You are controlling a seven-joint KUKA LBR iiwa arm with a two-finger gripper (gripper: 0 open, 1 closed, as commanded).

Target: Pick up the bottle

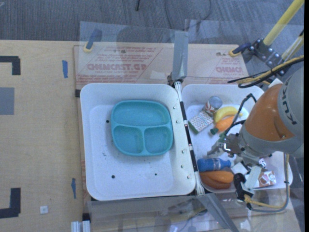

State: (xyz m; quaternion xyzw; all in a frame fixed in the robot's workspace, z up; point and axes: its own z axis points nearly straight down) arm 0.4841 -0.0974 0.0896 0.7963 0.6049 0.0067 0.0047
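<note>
A blue bottle (213, 165) lies on its side in the right bin (193, 93), its long axis running roughly left to right across the view, with what looks like the cap end pointing right, toward the arm. The gripper (228, 148) hangs just above and slightly right of the bottle's right end, close to it, with dark metal parts showing under the grey and orange wrist. Whether it is spread or closed cannot be told from this angle, and nothing is seen held in it. Judging by this, the bottle lies below and to the left of the gripper, so a short move that way and down, closing across the bottle's narrow width, would suit. Just below the bottle sits an orange fruit (217, 179), touching or nearly so. Above the gripper lie a banana (225, 113) and a carrot (223, 124).
</note>
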